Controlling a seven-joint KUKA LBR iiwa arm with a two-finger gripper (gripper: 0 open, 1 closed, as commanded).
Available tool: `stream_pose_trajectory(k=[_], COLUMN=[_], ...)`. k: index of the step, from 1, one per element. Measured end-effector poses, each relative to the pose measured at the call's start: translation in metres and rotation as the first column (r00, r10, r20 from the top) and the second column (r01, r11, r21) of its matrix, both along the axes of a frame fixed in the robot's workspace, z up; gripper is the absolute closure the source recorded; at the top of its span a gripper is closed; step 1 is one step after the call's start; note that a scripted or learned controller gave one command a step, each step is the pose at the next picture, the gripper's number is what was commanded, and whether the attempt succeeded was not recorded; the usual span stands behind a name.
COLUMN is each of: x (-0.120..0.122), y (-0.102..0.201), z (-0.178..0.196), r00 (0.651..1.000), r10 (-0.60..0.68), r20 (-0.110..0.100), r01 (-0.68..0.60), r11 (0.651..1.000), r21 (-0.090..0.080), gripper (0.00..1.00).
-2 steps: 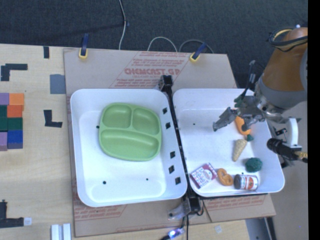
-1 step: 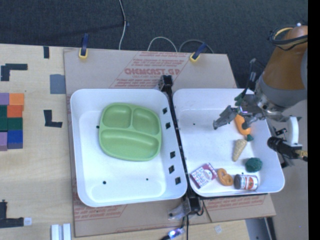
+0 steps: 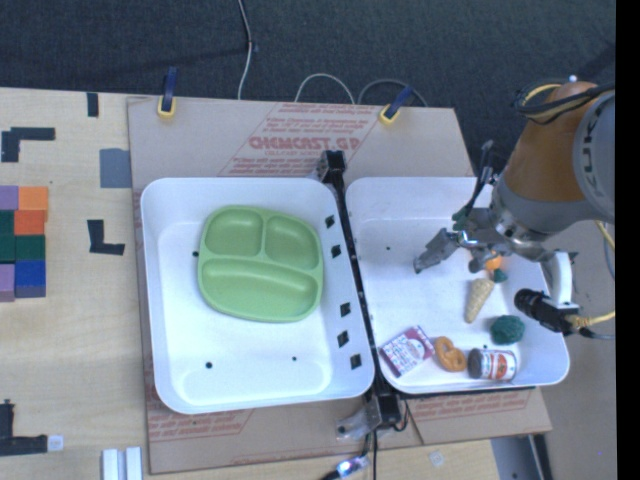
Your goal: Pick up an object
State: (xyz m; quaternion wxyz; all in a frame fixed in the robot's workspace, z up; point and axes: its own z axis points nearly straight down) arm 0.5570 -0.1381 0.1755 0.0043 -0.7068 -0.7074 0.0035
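Note:
My gripper (image 3: 456, 259) hangs low over the middle of the right bin (image 3: 400, 208), with its jaws spread open and nothing between them. One grey finger (image 3: 430, 257) slants out to the left. A small orange carrot toy (image 3: 493, 263) lies just to the right of the other finger. Below it sit a tan ice-cream cone (image 3: 479, 297) and a green broccoli piece (image 3: 507, 328). Along the bin's front edge lie a red and white packet (image 3: 405, 351), a brown pretzel (image 3: 447, 353) and a small can (image 3: 493, 365).
The left bin (image 3: 170, 368) holds a green divided plate (image 3: 262, 264). A black divider (image 3: 343, 268) runs between the bins. Coloured blocks (image 3: 24, 240) sit on the bench at far left. The arm's grey and orange wrist (image 3: 548, 168) looms over the right bin's right side.

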Motion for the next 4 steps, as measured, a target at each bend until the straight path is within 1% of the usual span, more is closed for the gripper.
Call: stream_pose_trajectory(k=[1, 2, 3, 4], x=[-0.008, -0.009, -0.008, -0.009], y=[0.002, 0.002, 0.002, 0.007], z=[-0.049, -0.096, -0.086, -0.047], r00=[1.0, 1.0, 1.0, 1.0], r10=[0.0, 0.0, 0.001, 0.001], r20=[-0.001, 0.004, 0.002, 0.007], r01=[0.0, 0.0, -0.001, -0.001], r11=[1.0, 1.0, 1.0, 1.0], r21=[0.001, -0.002, -0.001, 0.0], gripper=[0.0, 0.0, 1.0, 1.0])
